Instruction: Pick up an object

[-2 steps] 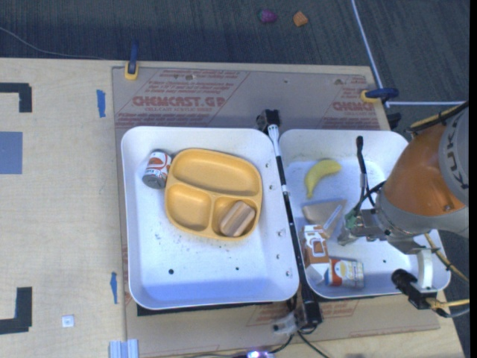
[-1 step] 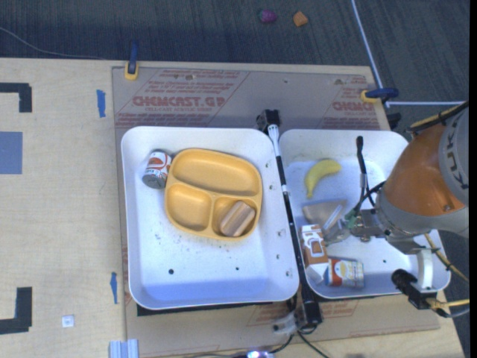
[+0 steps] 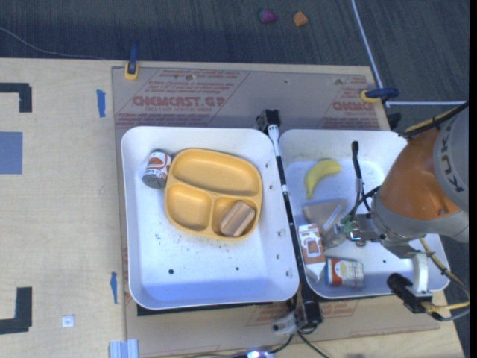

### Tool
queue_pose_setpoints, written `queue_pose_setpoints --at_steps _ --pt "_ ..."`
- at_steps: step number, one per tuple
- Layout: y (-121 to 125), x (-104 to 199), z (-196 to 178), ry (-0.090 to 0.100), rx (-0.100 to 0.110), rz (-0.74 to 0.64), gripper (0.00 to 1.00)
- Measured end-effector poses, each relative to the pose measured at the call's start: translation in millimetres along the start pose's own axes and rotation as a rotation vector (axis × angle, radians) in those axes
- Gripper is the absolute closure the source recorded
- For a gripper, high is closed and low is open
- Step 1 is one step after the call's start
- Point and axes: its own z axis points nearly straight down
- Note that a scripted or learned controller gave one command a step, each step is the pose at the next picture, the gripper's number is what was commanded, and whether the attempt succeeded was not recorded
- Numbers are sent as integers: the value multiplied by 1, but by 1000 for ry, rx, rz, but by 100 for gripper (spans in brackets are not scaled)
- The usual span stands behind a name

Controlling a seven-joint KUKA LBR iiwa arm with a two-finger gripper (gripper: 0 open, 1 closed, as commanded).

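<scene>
Pincer [image 3: 344, 228] low in right bin [image 3: 373, 144], banana [image 3: 322, 175] apart

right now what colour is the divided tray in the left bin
Yellow-orange. The divided tray shows clearly in the camera view, lying in the left bin.

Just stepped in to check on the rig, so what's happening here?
The grey and orange arm is reaching from the right into the right bin, with its gripper low among the items there: a banana, a small carton and a can lying on its side. Whether it has hold of anything can't be told. The left bin holds a yellow divided tray with a bread roll in one compartment, and a small can beside it.
</scene>
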Motion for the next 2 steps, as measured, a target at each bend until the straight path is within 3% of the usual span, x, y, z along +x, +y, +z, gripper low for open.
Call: queue_pose_setpoints --at_steps 1,2 --pt "3 -3 -11 -9 -12 2 100" --pt "3 -3 -11 -9 -11 3 0"
